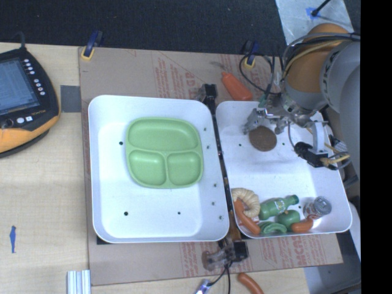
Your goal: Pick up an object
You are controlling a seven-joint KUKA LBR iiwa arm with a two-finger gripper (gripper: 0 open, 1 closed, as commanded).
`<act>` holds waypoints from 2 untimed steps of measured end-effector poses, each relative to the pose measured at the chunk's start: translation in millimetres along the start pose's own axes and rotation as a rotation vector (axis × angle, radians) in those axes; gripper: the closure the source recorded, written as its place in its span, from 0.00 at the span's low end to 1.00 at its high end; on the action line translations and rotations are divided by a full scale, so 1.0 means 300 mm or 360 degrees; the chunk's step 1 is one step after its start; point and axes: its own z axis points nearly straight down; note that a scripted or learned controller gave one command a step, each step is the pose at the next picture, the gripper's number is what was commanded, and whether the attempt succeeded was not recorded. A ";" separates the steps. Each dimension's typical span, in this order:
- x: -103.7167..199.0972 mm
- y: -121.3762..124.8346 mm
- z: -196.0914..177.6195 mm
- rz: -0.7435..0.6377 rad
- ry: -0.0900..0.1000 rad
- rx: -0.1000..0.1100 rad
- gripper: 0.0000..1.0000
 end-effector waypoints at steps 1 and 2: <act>-0.035 0.002 0.054 -0.0001 -0.0001 0.0000 0.00; -0.236 -0.213 0.056 0.0000 -0.0003 -0.0004 0.00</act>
